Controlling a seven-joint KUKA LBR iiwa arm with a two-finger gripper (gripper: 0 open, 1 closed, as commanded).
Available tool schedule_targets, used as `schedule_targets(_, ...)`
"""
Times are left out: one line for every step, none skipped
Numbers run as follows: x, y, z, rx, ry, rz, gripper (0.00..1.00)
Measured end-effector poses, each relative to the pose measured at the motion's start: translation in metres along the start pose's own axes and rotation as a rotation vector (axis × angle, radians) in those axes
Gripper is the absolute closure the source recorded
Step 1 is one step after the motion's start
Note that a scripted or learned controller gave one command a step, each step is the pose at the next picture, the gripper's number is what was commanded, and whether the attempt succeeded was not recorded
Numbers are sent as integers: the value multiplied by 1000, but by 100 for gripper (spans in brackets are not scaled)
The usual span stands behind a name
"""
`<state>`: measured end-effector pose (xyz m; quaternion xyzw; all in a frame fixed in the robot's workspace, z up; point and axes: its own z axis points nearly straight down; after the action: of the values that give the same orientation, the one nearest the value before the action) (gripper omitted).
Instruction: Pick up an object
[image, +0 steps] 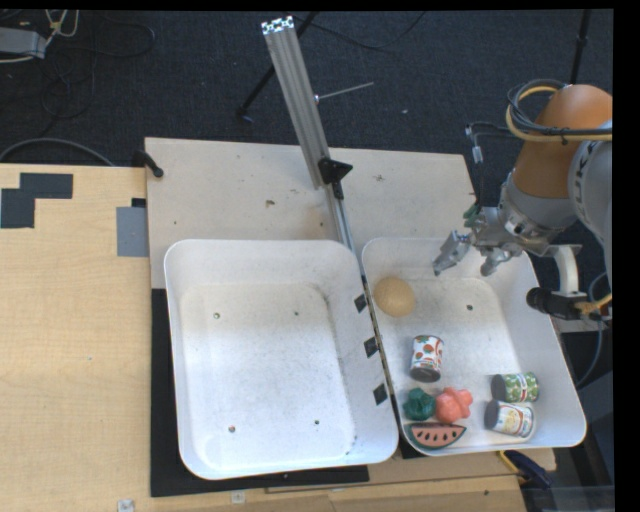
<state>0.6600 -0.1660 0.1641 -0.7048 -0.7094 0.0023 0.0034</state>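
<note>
The right bin (535, 330) holds a tan round ball (394, 297) near its back left corner. A small can with red spots (426, 357) stands in the middle. Along the front lie a green toy (419, 404), a red-orange toy (454, 403) and a watermelon slice (437, 435). At the front right sit a green can (516, 387) and a yellow-labelled can (510, 419). My gripper (470, 256) hangs above the bin's back edge, right of the ball, its two fingers spread apart with nothing between them.
The left bin (190, 300) lies beside the right one, with black clips along the shared rim. A slanted aluminium bar (305, 110) stands behind the bins. A wooden table (60, 340) is at the left.
</note>
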Motion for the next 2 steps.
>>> schedule_targets(8, 3, 58, 0, 0, 3, 0)
schedule_targets(9, 3, 74, -3, -1, 1, 0)
